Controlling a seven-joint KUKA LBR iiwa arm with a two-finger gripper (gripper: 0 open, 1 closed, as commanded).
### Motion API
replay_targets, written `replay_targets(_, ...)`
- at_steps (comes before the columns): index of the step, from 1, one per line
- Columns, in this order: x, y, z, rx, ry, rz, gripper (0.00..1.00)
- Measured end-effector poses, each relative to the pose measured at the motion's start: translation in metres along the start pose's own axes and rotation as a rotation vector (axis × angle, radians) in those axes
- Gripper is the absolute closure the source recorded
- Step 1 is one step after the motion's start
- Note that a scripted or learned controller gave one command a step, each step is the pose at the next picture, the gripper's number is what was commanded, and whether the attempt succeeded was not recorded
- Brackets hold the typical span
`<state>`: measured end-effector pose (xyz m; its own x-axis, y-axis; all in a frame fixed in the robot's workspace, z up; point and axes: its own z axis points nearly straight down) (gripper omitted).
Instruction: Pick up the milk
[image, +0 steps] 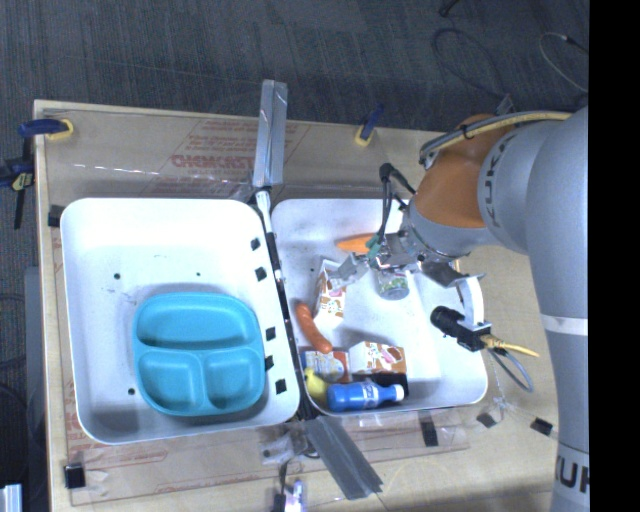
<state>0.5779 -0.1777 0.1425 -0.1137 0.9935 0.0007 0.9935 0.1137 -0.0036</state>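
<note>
Bins, two, white and shallow, side by side on the counter (150, 140).

Left bin (90, 240): holds one blue divided tray (195, 352) with three compartments, lying toward the near side of the bin.

Right bin (460, 375): holds several small items. A milk carton (331, 296) with a printed, multicoloured face stands or leans near the bin's left wall, about midway along it; its print is too small to read. An orange-red sausage-shaped piece (313, 327) lies just beside and below the carton. A second printed carton (378, 357) lies flat near the front wall. A blue bottle (362, 395) with a white cap lies on its side along the front wall, touching a small yellow item (316, 382) at the front left corner. An orange carrot-like piece (357, 242) lies toward the rear, partly hidden by the arm.

Arm (520, 190): grey with an orange band, reaching over the right bin. Pincer (352, 266) sits just above and right of the milk carton, close to its top edge; whether it is wide or narrow cannot be told, and no item is seen held.

Writing: faint reversed red lettering on the counter behind the bins, not legible.
</note>
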Motion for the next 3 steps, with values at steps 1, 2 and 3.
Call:
replay_targets(1, 0.039, 0.011, 0.052, -0.004, -0.003, -0.083, 0.00)
replay_targets(2, 0.011, 0.004, -0.006, -0.001, -0.001, -0.204, 0.00)
replay_targets(3, 0.023, -0.017, -0.040, 0.000, 0.000, -0.430, 0.00)
